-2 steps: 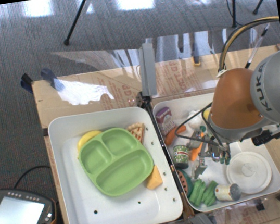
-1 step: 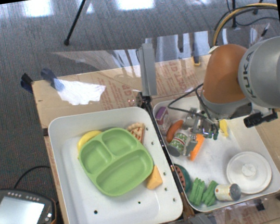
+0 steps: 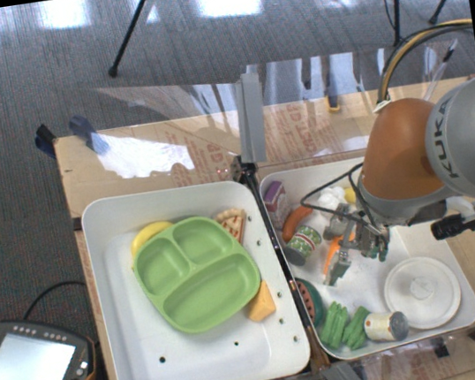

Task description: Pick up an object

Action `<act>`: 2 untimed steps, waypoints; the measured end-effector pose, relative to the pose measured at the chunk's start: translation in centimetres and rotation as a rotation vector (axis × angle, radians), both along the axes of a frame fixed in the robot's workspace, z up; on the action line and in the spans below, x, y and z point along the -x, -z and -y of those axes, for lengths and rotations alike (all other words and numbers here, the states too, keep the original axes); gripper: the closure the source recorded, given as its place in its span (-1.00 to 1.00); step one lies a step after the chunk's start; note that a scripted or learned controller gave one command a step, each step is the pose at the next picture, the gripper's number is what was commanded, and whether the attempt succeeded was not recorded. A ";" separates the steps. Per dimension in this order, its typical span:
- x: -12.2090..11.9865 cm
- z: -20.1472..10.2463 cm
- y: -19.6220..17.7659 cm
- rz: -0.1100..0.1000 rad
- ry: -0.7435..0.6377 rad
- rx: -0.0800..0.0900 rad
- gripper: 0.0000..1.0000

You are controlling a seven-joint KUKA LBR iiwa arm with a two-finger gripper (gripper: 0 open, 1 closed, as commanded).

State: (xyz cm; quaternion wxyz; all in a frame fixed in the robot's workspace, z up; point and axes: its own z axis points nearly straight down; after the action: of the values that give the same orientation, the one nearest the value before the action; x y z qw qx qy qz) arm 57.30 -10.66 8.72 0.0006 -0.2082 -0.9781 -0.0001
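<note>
Up high and closest of all is the arm [image 3: 420, 156], with its fat orange band. It reaches in from the right and bends down over the right bin [image 3: 470, 304]. It does that because the right bin has the most small things to grab.

At the end of the arm, the gripper [image 3: 356, 248] hangs low over the middle of that bin. It is dark and mixed up with wires, so I cannot tell if it is open or shut. An orange stick [image 3: 332, 259] lies touching its left side, or maybe just under it. That looks like the thing it is going for, but I cannot see that it is held.

Near the stick is a little can [image 3: 304, 240] with a green label. A white lid [image 3: 421, 290] lies flat to the right of the gripper. Green beans [image 3: 344, 327] and a small tin [image 3: 384, 326] sit by the front wall, well out of the way.

In the left bin [image 3: 118, 338], a green tray [image 3: 199, 273] lies tilted on top of other things, so a yellow piece [image 3: 148, 236] pokes out from under it. That bin is far from the gripper.

My guess — the pick-up is just at the grabbing part, and nothing is lifted yet. The stick is thin, so it could slip away.
</note>
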 end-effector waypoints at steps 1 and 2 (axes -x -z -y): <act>1.3 -1.9 -0.2 0.006 0.094 0.008 -1.00; -1.4 1.3 -0.1 0.002 0.087 0.001 -1.00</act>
State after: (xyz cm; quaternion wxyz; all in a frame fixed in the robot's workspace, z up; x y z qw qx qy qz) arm 58.70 -11.99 8.77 -0.0005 -0.2506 -0.9681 0.0001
